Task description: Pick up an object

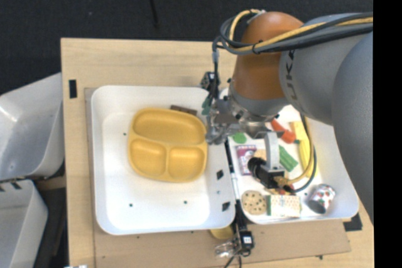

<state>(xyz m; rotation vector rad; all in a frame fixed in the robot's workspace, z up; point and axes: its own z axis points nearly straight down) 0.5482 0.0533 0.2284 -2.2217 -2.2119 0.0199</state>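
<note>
A yellow divided plate (166, 144) lies in the left bin (113, 198), with a thin brown piece (183, 109) at its far edge. My gripper (217, 123) hangs over the wall between the two bins, just right of the plate's rim. Its tip is hidden among the wrist parts. The right bin (342, 201) holds a round cookie (253, 202), a patterned packet (284, 204), a silver crumpled ball (321, 196), green blocks (289, 158), an orange piece (286, 130) and a pink-and-white card (246, 152).
The arm's orange band and grey body cover the back of the right bin. A white tub (28, 128) stands off the bench at left. A small yellow thing (220, 234) and a metal clip (235, 245) sit at the bench's front edge.
</note>
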